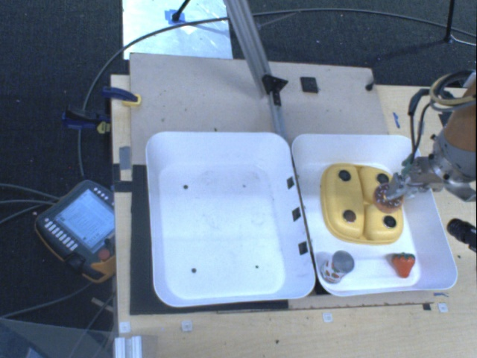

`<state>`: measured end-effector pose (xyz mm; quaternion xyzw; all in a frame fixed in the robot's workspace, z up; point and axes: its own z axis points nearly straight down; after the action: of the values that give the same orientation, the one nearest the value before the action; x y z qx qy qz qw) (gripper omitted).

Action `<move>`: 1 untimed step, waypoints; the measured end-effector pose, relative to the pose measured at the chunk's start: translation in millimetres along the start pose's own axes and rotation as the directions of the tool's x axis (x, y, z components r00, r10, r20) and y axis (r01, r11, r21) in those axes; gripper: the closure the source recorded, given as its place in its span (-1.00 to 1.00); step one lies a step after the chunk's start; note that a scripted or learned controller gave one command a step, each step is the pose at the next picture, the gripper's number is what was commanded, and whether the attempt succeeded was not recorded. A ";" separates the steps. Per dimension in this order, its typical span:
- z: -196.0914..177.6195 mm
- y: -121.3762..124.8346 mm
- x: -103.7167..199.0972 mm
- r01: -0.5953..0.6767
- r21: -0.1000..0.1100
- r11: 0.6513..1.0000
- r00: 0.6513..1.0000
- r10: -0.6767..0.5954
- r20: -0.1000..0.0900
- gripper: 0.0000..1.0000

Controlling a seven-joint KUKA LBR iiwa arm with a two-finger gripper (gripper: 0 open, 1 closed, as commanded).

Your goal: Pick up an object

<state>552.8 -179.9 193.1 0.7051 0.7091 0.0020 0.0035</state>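
The arm enters from the right of the camera view and its gripper (389, 195) sits low over the right-hand shallow white bin (428, 230), at the right edge of a rounded yellow plastic tray with dark dimples (350, 200). Whether the gripper is wide or narrow cannot be told; a small brownish ring-like thing (386, 195) lies right under its tip, too blurred to say if it is gripped. The yellow tray is the nearest candidate and spreads away to the left of the gripper, its long axis running roughly towards the near edge of the bin. Nearer the front of the same bin lie a small red strawberry-shaped toy (403, 264) and a small grey-topped cup-like object (337, 265), both well apart from the gripper. The left-hand white bin (160, 222) lies farther off across the table (201, 95).
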 end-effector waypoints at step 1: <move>-30.4 1.8 -0.1 0.000 0.002 1.000 1.000 0.000 -0.001 1.00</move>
<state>554.4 -179.9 223.5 0.7051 0.7091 0.0014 0.0023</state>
